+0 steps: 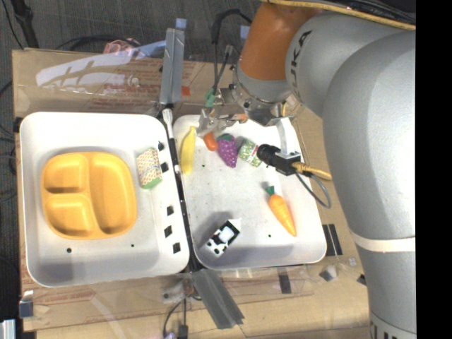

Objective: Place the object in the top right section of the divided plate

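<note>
The yellow divided plate lies in the left bin, with two small sections on its left and one long section on its right, all bare. A speckled green-and-white roll lies just right of the plate. My gripper hangs over the far edge of the right bin, above the top of a yellow banana and a small orange piece. The wrist blocks the view of anything between the gripper's tips.
The right bin also holds purple grapes, a green-and-white piece, a carrot and a black-and-white block. A black cable connector dangles over that bin. The big grey arm covers the right side.
</note>
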Robot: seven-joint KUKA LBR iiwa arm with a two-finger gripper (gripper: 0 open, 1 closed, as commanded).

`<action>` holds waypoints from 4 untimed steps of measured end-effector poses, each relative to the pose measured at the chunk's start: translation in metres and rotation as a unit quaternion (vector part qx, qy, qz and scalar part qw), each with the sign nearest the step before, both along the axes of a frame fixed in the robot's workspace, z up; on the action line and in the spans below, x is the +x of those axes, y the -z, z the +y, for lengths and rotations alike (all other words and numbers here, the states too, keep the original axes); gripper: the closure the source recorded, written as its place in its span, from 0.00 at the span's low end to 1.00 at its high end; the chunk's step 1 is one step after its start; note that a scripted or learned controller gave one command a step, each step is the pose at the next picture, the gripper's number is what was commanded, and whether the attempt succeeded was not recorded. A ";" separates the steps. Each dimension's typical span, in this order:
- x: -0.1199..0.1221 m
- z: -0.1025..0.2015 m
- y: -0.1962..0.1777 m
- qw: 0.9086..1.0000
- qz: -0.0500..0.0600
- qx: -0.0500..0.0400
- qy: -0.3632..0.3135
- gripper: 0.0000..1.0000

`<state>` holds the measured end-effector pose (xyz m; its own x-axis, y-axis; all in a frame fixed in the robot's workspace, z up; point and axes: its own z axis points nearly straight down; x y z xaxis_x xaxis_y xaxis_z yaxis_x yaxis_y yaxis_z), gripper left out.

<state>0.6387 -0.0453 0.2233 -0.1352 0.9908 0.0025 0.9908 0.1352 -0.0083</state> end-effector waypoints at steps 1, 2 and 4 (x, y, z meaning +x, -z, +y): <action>0.017 0.103 -0.053 0.989 -0.003 -0.002 0.149 1.00; -0.025 0.159 -0.099 0.999 -0.003 -0.001 -0.047 1.00; -0.057 0.231 -0.154 0.972 -0.002 0.000 -0.235 1.00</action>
